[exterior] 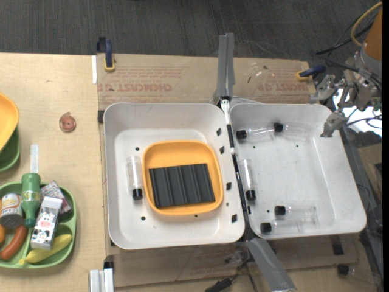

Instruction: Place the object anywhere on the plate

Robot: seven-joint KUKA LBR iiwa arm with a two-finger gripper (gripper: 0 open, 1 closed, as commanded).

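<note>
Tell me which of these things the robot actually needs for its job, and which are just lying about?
For the job:
plate
black slab lying on the plate
gripper

Lying about:
clear tubes
green tray of toy food
pink disc

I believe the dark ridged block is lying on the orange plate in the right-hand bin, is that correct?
Not quite: the camera view shows the dark ridged block on the orange plate in the left-hand bin, not the right-hand one.
</note>
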